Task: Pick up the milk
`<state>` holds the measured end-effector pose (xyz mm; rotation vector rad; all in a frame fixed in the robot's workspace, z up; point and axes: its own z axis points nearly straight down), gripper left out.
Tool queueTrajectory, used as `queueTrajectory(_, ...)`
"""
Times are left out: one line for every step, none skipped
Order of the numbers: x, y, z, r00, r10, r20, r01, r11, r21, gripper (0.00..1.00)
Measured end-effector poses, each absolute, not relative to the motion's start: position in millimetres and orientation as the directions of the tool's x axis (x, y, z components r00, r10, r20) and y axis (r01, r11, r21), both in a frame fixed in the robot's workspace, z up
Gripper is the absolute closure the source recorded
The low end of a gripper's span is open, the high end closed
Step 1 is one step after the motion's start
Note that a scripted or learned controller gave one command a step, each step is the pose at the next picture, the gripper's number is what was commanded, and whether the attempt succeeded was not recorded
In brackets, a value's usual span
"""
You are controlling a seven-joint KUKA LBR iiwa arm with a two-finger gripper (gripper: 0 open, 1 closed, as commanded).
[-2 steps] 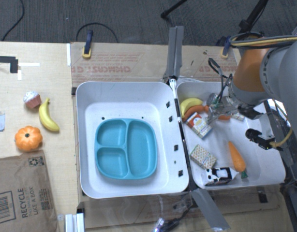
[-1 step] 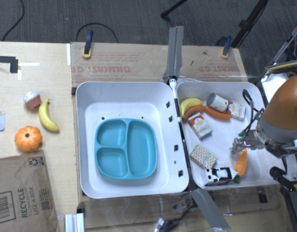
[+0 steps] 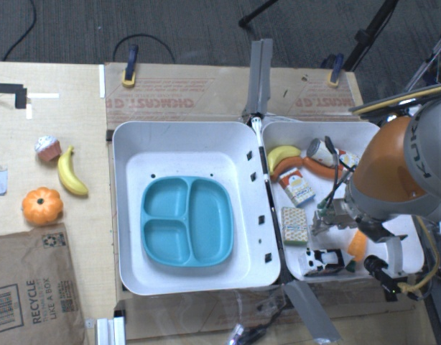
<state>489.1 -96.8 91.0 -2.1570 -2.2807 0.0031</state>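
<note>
"recycle like a" on cardboard (image 3: 34,286)

Blue tray (image 3: 188,221) in left bin (image 3: 127,192) — banana (image 3: 71,172), pumpkin (image 3: 42,206) on bench

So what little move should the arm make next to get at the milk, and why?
Probably a short shift toward the right bin's near edge, then down. The milk carton, black-and-white cow-patterned, lies on its side by that bin's front wall, while the gripper hangs just behind it, nearer the cracker box. That judgement rests on one slanted view.
</note>
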Motion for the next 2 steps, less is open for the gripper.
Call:
queueTrajectory(522.4,-68.1,191.2,-0.025,1.000,-0.002,1.000,0.025,-0.001,1.00)
queueTrajectory(477.7,-30.5,230.9,-0.130,0.992,-0.001,0.992,0.130,-0.003,1.00)
